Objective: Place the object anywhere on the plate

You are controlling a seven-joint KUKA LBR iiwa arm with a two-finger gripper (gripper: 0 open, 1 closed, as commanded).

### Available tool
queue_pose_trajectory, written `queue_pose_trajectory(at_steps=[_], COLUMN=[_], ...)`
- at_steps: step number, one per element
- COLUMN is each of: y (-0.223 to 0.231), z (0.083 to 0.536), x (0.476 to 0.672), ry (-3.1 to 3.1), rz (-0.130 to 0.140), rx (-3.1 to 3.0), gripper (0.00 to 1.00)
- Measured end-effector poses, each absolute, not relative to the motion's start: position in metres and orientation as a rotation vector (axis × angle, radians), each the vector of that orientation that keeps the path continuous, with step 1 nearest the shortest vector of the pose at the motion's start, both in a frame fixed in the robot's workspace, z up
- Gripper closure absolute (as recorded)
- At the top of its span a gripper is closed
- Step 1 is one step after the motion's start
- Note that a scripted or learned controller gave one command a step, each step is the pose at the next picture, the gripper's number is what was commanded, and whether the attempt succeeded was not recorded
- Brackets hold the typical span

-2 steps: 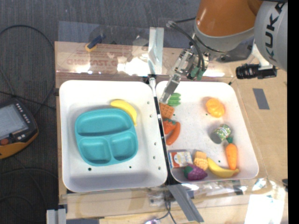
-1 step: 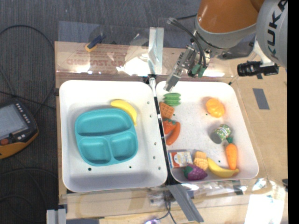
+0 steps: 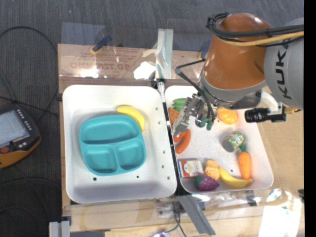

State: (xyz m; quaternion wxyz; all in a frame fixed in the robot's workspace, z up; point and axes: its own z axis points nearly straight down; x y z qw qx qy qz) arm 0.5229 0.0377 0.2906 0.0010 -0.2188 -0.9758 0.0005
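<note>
A teal divided plate (image 3: 111, 147) lies in the left bin (image 3: 79, 186). A yellow banana-shaped toy (image 3: 132, 115) rests at the plate's upper right corner, partly on its rim. My gripper (image 3: 183, 124) hangs over the left side of the right bin (image 3: 261, 154), close to the wall between the bins. It points down and to the left, just above a red toy (image 3: 182, 140) and beside an orange piece (image 3: 173, 116). I see nothing clearly held in it.
The right bin holds several toy foods: a green piece (image 3: 179, 103), an orange pepper (image 3: 227, 115), a grey-green lump (image 3: 235, 140), a carrot (image 3: 244, 164), a banana (image 3: 234, 179), purple grapes (image 3: 207, 183) and a small carton (image 3: 190, 168). A hand-held pendant (image 3: 15, 130) lies far left.
</note>
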Motion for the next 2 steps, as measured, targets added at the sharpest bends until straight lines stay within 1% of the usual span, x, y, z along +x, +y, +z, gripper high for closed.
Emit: queue_pose_trajectory(at_steps=[1,2], y=[0.052,0.037], z=[0.371,0.291], x=[0.598,0.499], ry=[-3.144,-3.138], rz=[-0.002,-0.001], rx=[-0.038,-0.127], gripper=[1.0,1.0])
